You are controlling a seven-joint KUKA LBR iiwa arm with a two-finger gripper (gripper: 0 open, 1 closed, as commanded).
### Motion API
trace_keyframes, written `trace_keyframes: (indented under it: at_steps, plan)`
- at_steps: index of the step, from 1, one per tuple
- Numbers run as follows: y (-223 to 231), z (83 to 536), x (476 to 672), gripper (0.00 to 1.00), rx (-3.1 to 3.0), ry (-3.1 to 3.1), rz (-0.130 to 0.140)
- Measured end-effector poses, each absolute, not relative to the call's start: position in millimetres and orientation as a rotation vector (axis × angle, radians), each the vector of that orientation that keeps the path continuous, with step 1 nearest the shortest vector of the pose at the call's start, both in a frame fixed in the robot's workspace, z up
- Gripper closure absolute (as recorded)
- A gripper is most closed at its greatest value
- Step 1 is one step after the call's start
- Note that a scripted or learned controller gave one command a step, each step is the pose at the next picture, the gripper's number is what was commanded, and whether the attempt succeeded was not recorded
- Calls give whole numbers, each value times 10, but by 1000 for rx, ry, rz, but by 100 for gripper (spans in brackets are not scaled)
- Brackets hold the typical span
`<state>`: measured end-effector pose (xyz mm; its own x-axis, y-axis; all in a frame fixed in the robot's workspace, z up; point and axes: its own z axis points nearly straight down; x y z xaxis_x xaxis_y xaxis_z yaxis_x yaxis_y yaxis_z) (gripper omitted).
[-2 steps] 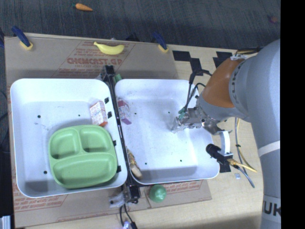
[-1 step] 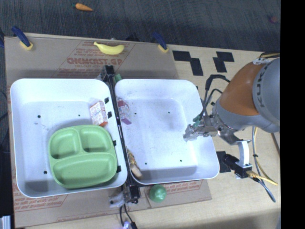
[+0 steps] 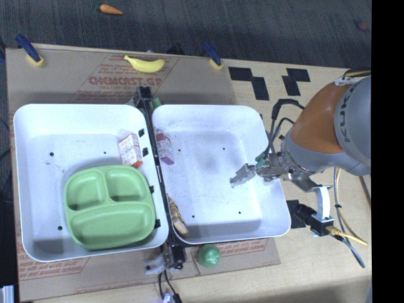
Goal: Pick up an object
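On your left, the left bin [image 3: 38, 122] held a green divided tray [image 3: 110, 206] with a small red-and-white carton [image 3: 130, 149] just beyond its far edge, and a yellow banana [image 3: 144, 62] lay on the cardboard behind the bins. In the right bin [image 3: 249, 122] you had a small red-and-white packet [image 3: 163, 147] against the left wall and a tan object [image 3: 177, 220] at the near left corner, with a green ball [image 3: 209, 255] outside in front. The gripper [image 3: 242, 176] hung over that bin's right side, well apart from both objects; I could not tell whether anything sat between its fingers or how they stood.
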<state>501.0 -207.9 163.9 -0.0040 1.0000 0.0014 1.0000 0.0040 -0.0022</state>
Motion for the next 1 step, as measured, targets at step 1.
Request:
trace_keyframes:
  at_steps: [1]
  plan:
    - [-2105, 1386, 5661, 0, -2215, -2226, 0]
